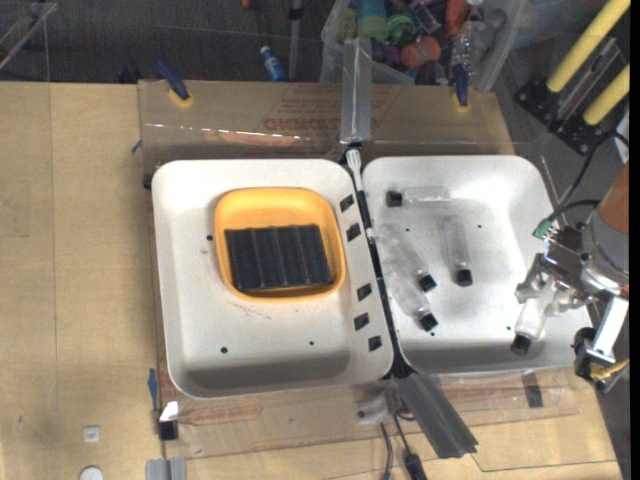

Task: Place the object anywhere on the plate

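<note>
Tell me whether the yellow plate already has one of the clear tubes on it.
Not yet. The yellow plate in the left bin carries just a dark ridged block; the clear tubes lie in the right bin.

Orange plate (228,211) bearing a black ribbed insert (278,257); white bins (180,268).

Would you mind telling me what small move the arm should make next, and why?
Probably lift the tube and start carrying it left toward the plate. The gripper sits at the right bin's right edge with a clear tube apparently between its fingers, though the grasp looks uncertain.
</note>
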### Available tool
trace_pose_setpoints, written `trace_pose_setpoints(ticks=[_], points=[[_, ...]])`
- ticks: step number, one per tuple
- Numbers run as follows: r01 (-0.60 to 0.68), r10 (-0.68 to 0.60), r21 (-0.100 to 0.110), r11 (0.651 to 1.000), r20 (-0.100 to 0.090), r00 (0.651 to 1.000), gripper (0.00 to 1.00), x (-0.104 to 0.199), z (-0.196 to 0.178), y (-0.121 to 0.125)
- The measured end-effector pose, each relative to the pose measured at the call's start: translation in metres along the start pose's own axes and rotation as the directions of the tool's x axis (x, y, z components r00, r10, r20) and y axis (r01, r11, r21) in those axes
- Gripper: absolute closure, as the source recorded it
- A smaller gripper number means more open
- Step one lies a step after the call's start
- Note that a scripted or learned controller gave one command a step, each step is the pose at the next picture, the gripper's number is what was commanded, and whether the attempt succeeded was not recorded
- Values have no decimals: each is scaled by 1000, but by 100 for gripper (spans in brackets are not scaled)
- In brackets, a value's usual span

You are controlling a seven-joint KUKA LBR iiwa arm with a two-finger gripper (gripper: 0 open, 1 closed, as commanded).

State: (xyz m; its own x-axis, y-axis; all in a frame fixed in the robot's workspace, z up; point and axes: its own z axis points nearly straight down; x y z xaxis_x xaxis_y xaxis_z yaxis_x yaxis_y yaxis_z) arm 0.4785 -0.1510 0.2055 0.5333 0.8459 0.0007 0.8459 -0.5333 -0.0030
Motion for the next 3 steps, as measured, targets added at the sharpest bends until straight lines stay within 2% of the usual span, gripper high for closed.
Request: trace_pose_setpoints(ticks=[1, 2, 3], points=[[70, -70, -2, 998, 1, 998, 100, 23, -11, 34], [203, -203, -3, 979, 2, 979, 100, 72, -1, 88], [342, -342, -3, 940, 3, 940, 100, 116, -9, 126]])
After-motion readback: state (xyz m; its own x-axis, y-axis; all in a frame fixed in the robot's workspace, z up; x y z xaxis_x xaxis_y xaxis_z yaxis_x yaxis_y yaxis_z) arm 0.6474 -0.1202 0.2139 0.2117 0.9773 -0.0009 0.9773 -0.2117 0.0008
